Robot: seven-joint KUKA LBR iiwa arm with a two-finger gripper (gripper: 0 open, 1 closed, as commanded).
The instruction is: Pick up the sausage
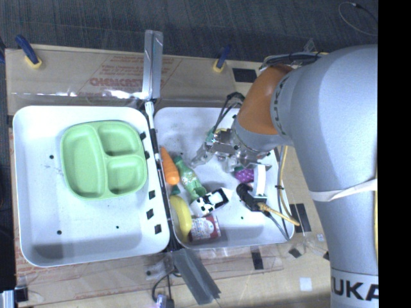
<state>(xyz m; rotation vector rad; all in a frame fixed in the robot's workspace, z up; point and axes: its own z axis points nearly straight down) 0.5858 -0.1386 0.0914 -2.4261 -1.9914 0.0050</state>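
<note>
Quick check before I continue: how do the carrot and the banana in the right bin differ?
The carrot is orange and tapered; the banana is yellow and blunter. The carrot lies farther up the bin, the banana nearer the bottom corner beside a red packet. Both lie lengthwise against the right bin's left wall.

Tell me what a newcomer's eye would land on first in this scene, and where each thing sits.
The big grey arm with its orange band fills the right side, its tool down inside the right bin. Next, the pale green divided plate lies alone in the left bin. Then the cluster of toy food along the right bin's left wall: an orange carrot, a yellow banana and a red package.
</note>
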